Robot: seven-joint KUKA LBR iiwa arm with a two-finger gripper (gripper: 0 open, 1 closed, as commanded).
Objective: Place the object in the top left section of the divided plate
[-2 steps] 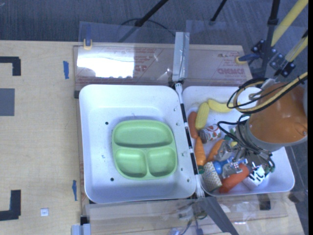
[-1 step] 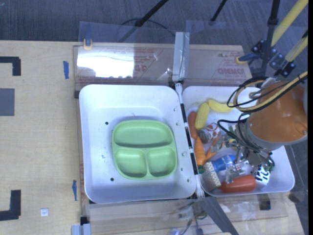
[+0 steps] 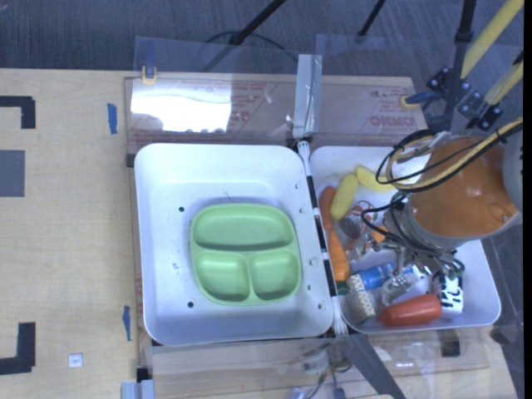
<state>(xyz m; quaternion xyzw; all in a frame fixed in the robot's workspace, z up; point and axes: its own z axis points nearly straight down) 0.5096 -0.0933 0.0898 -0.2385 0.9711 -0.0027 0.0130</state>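
Two white bins (image 3: 158, 223) are counted, one green divided plate (image 3: 245, 252) with three sections, and one gripper (image 3: 407, 264) amid several cluttered toy items.

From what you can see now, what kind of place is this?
Probably a robot test bench in a lab: two white bins on a wooden table, tripod legs behind, and a robot arm over toy food.

Light wooden bench (image 3: 58, 248); dark blue carpet (image 3: 100, 15); black tripod legs (image 3: 266, 11).
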